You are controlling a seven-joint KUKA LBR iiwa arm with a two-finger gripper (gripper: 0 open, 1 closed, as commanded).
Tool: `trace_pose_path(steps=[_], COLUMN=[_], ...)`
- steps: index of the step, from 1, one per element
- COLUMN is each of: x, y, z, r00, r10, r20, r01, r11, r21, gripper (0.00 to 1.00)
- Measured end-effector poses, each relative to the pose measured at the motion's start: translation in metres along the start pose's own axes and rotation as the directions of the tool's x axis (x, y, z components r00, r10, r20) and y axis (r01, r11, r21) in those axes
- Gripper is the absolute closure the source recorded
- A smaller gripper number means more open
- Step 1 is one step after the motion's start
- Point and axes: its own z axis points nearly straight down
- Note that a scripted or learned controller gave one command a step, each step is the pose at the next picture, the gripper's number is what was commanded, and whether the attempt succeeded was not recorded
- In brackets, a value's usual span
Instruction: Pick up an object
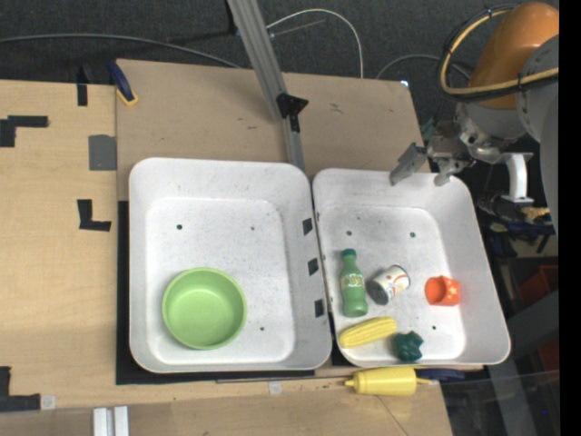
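The right bin [454, 209] holds a green bottle [352, 282], a small silver can [389, 283] lying on its side, an orange cup [442, 291], a yellow corn cob [367, 331] and a dark green toy [408, 345]. A light green bowl [204, 308] sits in the left bin [218, 184], near its front left. My gripper [424, 167] hangs over the back rim of the right bin, well above and behind the objects. Its two fingers are spread apart with nothing between them.
A yellow bottle [385, 381] lies on the bench just outside the front edge of the right bin. A grey metal pole [263, 57] slants across the bench behind the bins. Cables run along the back.
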Motion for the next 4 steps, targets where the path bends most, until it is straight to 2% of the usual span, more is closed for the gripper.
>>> trace_pose_path(steps=[1,2,3,4], x=[0.0,0.0,-0.005,-0.004], y=[0.0,-0.004,-0.005,-0.005], z=[0.0,0.044,0.107,0.106], r00=[1.0,1.0,1.0,1.0], r10=[0.0,0.001,0.001,0.001], r20=[0.0,0.0,-0.001,0.001], r01=[0.0,-0.001,-0.001,-0.001], r11=[1.0,1.0,1.0,1.0], r21=[0.0,0.004,0.006,0.001], gripper=[0.0,0.0,0.0,0.0])
